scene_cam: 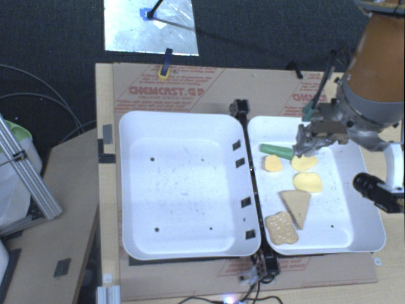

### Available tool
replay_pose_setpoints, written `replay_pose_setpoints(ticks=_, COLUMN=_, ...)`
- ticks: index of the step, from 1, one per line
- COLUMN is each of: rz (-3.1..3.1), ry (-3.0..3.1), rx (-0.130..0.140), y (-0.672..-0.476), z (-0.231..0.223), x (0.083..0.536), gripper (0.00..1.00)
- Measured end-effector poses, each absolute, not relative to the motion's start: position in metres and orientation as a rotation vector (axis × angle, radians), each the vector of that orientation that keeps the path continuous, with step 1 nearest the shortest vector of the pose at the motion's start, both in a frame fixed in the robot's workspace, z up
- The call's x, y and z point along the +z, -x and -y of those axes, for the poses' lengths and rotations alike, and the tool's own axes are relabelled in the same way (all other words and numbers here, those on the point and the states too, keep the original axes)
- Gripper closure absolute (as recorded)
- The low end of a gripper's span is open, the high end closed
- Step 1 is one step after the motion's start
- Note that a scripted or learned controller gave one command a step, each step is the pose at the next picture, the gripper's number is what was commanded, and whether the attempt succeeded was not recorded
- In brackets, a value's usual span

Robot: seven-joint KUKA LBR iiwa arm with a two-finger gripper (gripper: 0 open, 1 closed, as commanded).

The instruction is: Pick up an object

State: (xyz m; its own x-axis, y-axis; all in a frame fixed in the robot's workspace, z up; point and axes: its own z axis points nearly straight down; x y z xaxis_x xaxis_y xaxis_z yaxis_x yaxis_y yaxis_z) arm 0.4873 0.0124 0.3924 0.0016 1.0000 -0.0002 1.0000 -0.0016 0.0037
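I can't tell my gripper's opening; crowded among the green piece and yellow pieces right of centre, it may nudge them aside.

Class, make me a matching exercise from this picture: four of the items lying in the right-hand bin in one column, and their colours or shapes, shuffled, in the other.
Column A:
1. long piece
2. wedge
3. lumpy biscuit
4. small round piece

Column B:
a. orange-yellow
b. green
c. tan, bumpy edge
d. beige triangle

Pairs: 1-b, 2-d, 3-c, 4-a
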Motion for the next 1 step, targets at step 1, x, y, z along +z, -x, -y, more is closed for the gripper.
replay_pose_setpoints(ticks=1, rz=-2.222, ry=-2.224, rx=-0.005, y=-0.4866, z=-0.0034, x=0.3011, gripper=1.00)
